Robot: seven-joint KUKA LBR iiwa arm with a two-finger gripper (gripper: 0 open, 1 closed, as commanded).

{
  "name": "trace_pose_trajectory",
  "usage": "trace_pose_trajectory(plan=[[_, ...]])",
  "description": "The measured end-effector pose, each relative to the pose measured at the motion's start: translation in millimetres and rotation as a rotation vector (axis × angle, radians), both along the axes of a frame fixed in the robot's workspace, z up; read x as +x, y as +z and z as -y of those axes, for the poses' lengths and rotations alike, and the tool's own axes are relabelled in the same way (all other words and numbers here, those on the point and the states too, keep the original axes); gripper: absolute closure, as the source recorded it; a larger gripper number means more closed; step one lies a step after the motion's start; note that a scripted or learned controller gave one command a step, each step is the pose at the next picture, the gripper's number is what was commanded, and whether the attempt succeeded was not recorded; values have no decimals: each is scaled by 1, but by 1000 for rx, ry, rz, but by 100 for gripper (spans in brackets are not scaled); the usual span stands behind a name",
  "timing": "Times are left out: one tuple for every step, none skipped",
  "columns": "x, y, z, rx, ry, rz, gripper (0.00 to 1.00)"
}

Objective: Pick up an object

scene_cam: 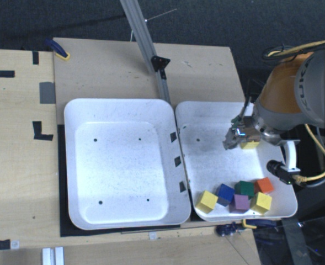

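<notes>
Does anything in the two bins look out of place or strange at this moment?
Nothing looks spilled or broken. The blocks are bunched at the near edge of the right bin: two yellow, blue, green, purple and orange. One further yellow block lies apart, beside the gripper.

Wooden bench, dark floor

We take this for a robotics lab: a plywood bench bearing two white bins, an industrial arm at the frame's right, a metal camera pole rising top centre, cables lower right.
</notes>
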State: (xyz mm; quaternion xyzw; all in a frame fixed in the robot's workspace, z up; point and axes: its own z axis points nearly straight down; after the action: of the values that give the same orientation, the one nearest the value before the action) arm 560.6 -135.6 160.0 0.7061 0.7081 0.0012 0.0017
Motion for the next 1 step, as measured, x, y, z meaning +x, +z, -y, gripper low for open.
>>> trace_pose_trajectory(plan=[[-3, 43, -3, 0, -1, -1, 100]])
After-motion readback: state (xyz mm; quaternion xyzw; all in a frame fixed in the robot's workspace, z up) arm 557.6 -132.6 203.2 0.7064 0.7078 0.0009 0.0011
